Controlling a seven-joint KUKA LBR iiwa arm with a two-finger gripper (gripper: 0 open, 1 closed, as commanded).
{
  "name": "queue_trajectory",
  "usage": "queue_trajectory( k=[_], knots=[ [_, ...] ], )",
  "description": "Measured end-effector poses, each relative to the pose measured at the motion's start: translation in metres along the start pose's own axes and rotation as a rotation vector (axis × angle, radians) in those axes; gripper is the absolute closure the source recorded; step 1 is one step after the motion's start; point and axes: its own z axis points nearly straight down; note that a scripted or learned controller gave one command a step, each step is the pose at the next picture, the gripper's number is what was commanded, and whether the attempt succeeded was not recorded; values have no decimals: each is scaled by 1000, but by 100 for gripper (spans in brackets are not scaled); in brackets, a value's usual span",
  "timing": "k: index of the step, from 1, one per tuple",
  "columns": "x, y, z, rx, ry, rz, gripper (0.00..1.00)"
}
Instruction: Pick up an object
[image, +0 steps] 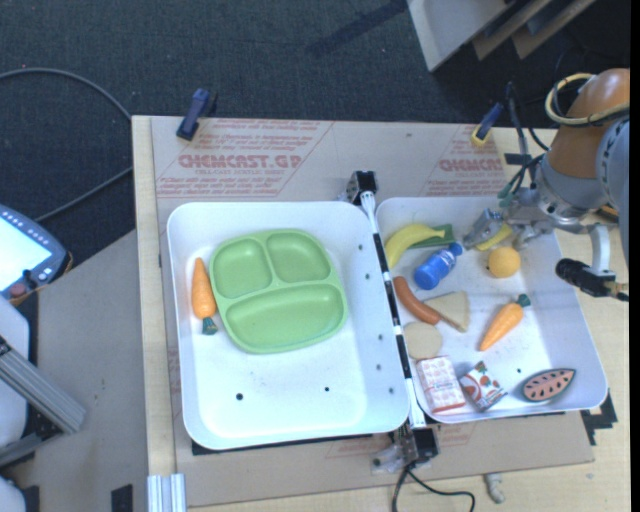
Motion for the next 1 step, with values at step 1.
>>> queue_trajectory(
  k=[1],
  knots=[
    [-3,0,-11,-6,-11,-1,100]
  ],
)
